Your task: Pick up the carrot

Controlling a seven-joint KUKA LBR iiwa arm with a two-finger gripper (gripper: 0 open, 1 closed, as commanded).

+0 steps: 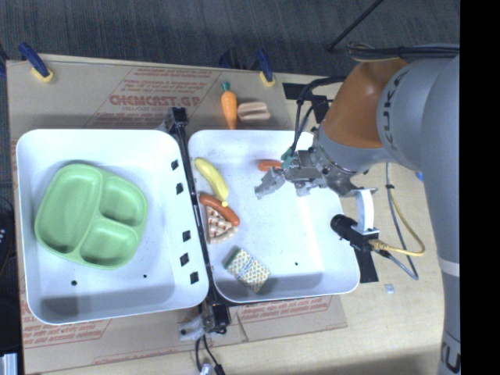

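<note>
— Carrot lies on the tabletop behind the right bin, outside it.
— End effector hangs released over that bin, grasping nothing, likely mid-approach.

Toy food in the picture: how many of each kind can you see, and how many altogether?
Carrot: 1
Bun sandwich: 1
Banana: 1
Hot dog sausage: 1
Pizza slice: 1
Patterned wrapped snack: 1
Small orange-red piece by the gripper: 1, too hidden to name
Total: 7
</note>
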